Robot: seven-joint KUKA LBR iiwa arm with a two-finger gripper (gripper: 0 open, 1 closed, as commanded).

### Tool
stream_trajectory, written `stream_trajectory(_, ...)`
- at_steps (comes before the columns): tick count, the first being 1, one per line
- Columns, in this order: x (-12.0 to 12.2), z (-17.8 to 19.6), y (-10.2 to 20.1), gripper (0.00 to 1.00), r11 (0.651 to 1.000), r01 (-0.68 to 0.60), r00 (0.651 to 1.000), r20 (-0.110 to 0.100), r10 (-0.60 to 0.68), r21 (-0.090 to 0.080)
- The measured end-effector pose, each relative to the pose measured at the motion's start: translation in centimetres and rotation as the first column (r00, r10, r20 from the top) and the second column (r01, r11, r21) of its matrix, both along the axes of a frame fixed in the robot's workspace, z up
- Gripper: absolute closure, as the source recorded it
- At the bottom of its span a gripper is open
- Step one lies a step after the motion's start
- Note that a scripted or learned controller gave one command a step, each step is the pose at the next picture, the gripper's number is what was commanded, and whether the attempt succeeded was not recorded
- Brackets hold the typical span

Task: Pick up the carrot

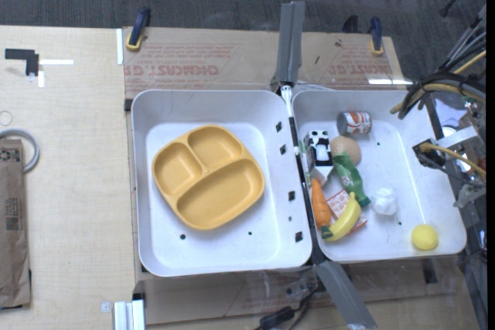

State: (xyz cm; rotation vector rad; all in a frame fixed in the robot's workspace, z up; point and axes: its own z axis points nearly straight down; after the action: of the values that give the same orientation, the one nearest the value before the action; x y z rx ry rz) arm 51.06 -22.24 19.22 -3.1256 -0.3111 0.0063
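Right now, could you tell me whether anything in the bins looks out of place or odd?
Nothing looks spilled or damaged. The carrot is crowded against the right bin's left wall, with the banana touching its lower end. The yellow plate sits askew in the left bin.

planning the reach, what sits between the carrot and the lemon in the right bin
In the camera view, the banana and a white crumpled object lie between the carrot and the lemon.

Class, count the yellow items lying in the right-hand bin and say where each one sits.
2. A banana lies near the front left, beside the carrot. A lemon sits alone in the front right corner. The clutter could hide something more.
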Motion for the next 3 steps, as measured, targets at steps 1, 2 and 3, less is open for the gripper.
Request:
stream_trajectory(1, 9.1, -0.9, 0.0, 0.0, 0.995, -0.101, 0.995, -0.001, 0.101, 0.0)
stream_trajectory(2, 1.7, 3.8, 0.0, 0.0, 0.996, -0.084, 0.996, -0.001, 0.084, 0.001)
stream_trajectory(3, 1.7, 4.6, 0.0, 1.0, 0.996, -0.087, 0.996, -0.005, 0.087, 0.001)
